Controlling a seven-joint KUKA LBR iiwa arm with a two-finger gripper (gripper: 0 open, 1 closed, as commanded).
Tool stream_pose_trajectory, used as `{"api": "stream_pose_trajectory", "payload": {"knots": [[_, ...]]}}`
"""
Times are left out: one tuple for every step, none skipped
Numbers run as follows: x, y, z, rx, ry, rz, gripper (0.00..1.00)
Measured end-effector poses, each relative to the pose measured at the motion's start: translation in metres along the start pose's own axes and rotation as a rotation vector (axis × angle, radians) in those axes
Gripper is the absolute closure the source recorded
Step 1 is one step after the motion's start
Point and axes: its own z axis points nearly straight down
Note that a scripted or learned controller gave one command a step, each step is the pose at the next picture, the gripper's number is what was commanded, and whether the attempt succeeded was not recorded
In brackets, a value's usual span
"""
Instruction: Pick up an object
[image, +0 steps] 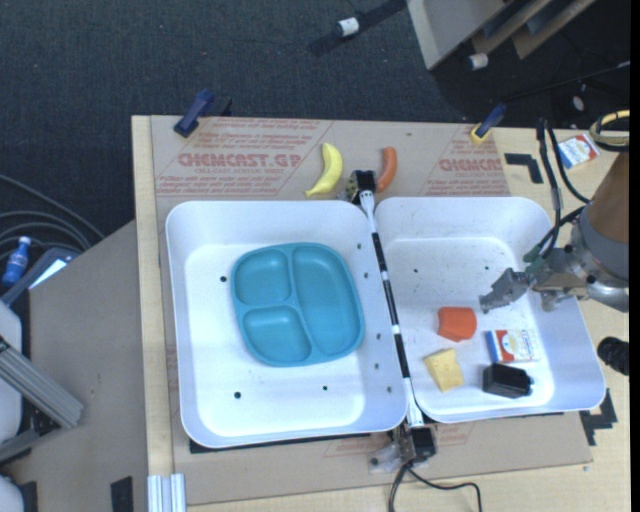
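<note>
I am viewing both bins from above, with the arm (610, 235) reaching in from the right and the gripper (500, 294) hanging over the right bin (450, 225). The finger spacing is not resolving at this angle, so I cannot tell whether the jaws are standing open or closed; nothing is showing between them. The candidate objects are lying together in the near half of the right bin: an orange block (457, 323) just below and left of the gripper, a yellow sponge-like piece (444, 370) nearer the front wall, a small printed packet (512, 346) to the right of the orange block, and a black item (506, 380) in front of that packet. The left bin (200, 300) is holding a blue divided tray (297, 303), and a toy banana (326, 170) and an orange carrot-like piece (386, 168) are lying on the bench behind the bins, well apart from the gripper. I am judging the orange block to be the nearest target. Risks I am watching: the four objects are sitting near one another, so a descent slightly off centre could be nudging a neighbour or trapping two at once; the flat packet is offering little to grip; and the black item is lying near the front wall, where a finger could be striking the rim.
</note>
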Motion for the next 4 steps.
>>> {"api": "stream_pose_trajectory", "payload": {"knots": [[0.007, 0.008, 0.134, -0.006, -0.001, 0.0, 0.0], [0.007, 0.008, 0.124, -0.007, -0.003, 0.002, 1.0], [0.007, 0.008, 0.124, -0.007, -0.003, 0.002, 0.0], [0.004, 0.078, 0.144, -0.002, -0.001, -0.001, 0.0]]}}
